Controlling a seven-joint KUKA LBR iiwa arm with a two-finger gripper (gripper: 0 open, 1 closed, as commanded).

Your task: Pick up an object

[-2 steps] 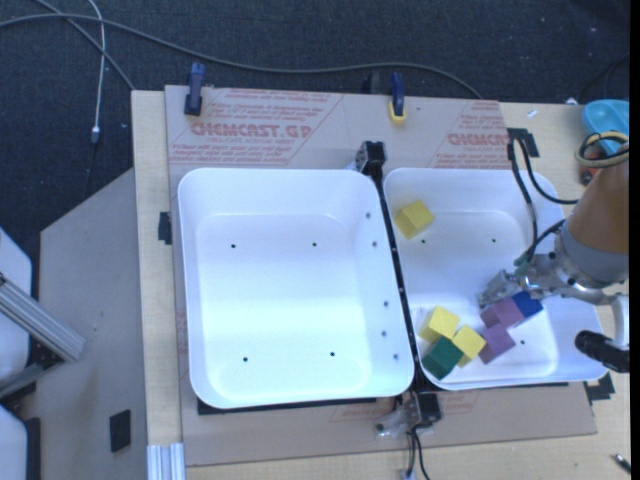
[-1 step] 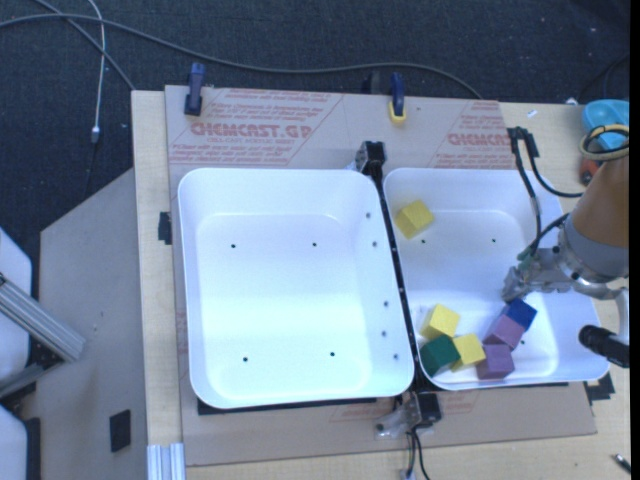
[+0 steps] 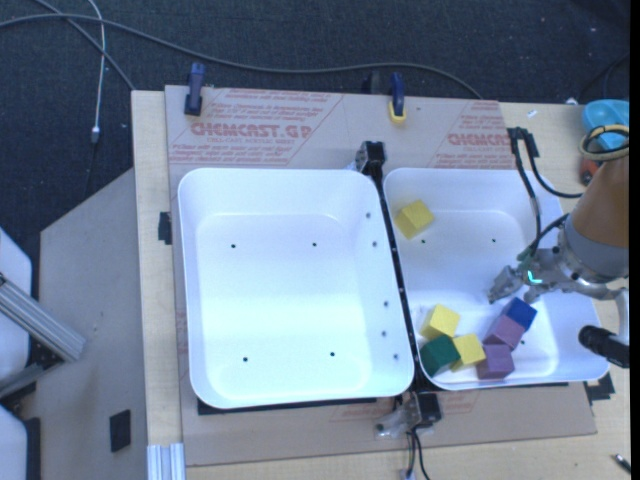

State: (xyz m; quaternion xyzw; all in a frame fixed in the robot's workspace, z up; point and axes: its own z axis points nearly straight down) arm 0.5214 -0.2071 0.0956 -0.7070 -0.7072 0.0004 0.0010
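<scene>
In the right bin, a yellow block lies alone near the far left. Clustered at the near edge are a second yellow block, a green block, a third yellow block, two purple blocks and a blue block. My gripper hangs low over the right side of this bin, just above the blue block. Its fingers look spread, with nothing between them.
The left bin sits beside the right one on a cardboard-covered bench. Blue and yellow clamps hold the far edge. A black cable runs along the right bin's far right corner.
</scene>
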